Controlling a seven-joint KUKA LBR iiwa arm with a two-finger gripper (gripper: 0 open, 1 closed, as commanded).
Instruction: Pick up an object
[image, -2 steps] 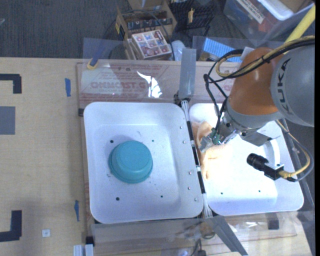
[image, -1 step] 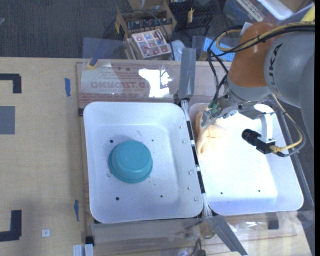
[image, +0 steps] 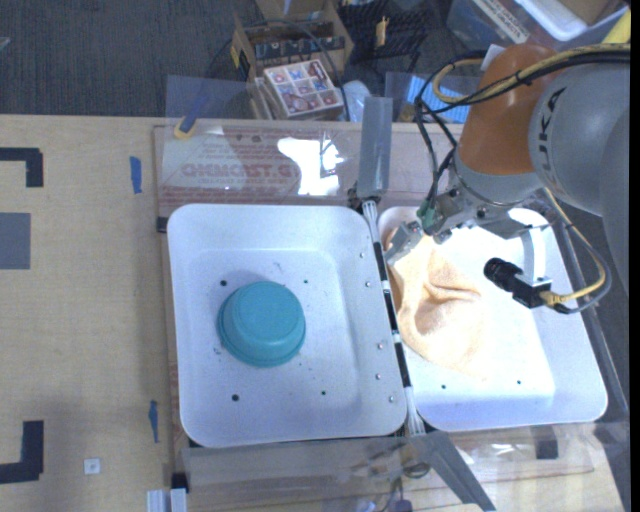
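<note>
A tan cloth lies crumpled in the right bin, against its left wall. Its upper end rises in a fold toward my gripper, which hangs at the cloth's top left corner, at the far left of that bin. The gripper's tip meets the cloth's upper edge, and the view does not settle whether the cloth is caught in it. A teal bowl sits upside down in the middle of the left bin, well apart from the gripper.
The grey arm with its orange band reaches in over the right bin's far side. A black camera unit with cables hangs beside the wrist above the cloth. A ridge divides the two bins. Boxes and clutter lie beyond the bench.
</note>
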